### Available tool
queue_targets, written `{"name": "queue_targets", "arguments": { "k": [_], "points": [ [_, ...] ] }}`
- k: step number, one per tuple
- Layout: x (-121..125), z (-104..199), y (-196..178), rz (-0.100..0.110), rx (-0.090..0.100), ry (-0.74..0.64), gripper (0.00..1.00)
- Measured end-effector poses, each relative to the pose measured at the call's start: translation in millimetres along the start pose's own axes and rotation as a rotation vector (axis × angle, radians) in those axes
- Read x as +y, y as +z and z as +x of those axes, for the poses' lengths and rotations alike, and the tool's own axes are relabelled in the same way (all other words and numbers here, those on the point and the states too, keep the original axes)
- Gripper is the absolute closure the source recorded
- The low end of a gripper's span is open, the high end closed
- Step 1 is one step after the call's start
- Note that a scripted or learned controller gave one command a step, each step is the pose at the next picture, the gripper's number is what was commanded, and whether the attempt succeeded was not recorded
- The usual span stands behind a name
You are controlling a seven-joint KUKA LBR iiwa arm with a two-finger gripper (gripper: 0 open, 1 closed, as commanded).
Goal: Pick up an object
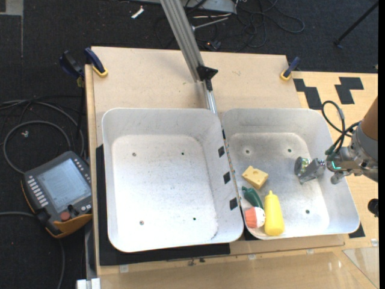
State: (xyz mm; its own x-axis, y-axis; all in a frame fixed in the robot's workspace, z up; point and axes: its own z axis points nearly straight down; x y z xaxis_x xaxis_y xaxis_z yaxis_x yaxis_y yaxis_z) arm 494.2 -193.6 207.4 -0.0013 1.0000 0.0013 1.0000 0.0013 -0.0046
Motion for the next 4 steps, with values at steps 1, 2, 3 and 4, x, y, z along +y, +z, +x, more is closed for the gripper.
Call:
{"name": "queue_targets", "arguments": {
  "k": [1,2,3,4],
  "points": [
    [1,0,-2,-0.004,-0.001,0.001,0.00],
    [5,0,42,0.000,0.000,0.002,0.00],
    [7,2,86,0.000,0.000,0.002,0.00],
    [8,3,112,-0.005,-0.001,0.002,0.00]
  ]
}}
